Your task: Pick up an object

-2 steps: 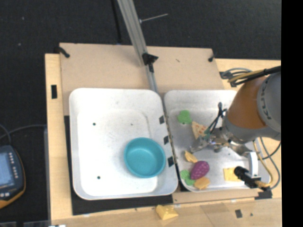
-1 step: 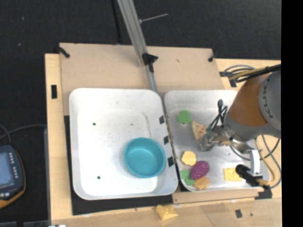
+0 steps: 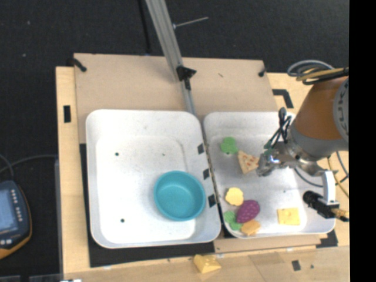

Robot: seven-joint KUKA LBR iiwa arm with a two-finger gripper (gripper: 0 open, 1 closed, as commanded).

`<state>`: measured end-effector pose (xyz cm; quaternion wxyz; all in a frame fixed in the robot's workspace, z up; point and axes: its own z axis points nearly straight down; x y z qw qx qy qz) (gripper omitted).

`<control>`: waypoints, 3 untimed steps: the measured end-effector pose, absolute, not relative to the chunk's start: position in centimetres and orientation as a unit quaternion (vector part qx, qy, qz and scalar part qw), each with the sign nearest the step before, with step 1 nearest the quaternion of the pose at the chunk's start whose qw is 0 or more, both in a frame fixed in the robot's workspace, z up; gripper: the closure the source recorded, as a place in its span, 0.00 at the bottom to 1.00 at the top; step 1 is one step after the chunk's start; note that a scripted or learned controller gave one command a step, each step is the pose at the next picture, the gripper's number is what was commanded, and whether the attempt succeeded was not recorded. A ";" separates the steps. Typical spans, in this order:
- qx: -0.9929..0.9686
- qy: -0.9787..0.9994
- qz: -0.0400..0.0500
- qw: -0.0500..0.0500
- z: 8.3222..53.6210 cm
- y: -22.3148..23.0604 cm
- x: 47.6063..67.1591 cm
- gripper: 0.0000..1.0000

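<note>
One claw [image 3: 264,164] | just right of pizza-slice toy [image 3: 247,161] | right bin [image 3: 247,125] | grip state: cannot tell

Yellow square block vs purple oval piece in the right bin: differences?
The yellow square block is flat with straight edges; the purple oval piece is rounded. The block lies alone near the bin's right side; the purple piece sits packed among a yellow, a green and an orange piece at the front left. Both rest in the right white bin, away from the hand.
</note>
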<state>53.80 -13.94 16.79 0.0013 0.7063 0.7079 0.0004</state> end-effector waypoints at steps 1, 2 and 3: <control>0.706 0.708 0.000 0.002 21.9 -14.1 53.9 1.00; 0.706 0.708 0.000 0.001 21.3 -9.2 55.4 1.00; 0.705 0.710 0.001 0.000 20.8 -4.2 57.1 1.00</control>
